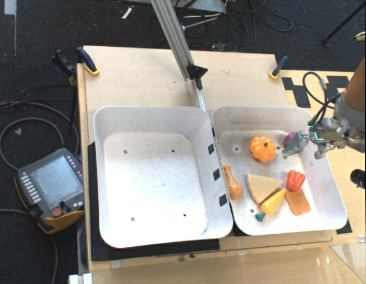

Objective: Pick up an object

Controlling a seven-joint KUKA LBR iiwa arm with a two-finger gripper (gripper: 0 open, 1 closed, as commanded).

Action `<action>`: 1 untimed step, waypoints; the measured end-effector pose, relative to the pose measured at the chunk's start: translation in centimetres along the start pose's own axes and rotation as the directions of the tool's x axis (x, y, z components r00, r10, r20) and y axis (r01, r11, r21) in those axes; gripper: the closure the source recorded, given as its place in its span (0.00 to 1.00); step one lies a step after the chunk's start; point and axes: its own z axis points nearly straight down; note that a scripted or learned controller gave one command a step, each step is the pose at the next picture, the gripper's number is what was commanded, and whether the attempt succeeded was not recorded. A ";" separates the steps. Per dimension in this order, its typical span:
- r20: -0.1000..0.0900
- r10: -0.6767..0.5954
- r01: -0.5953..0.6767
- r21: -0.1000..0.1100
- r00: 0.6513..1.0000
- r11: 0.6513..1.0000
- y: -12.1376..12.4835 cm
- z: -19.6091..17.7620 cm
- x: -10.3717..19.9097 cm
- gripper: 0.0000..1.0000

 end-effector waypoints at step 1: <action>-0.001 0.002 -0.002 0.006 1.000 1.000 -0.1 6.0 -0.8 0.00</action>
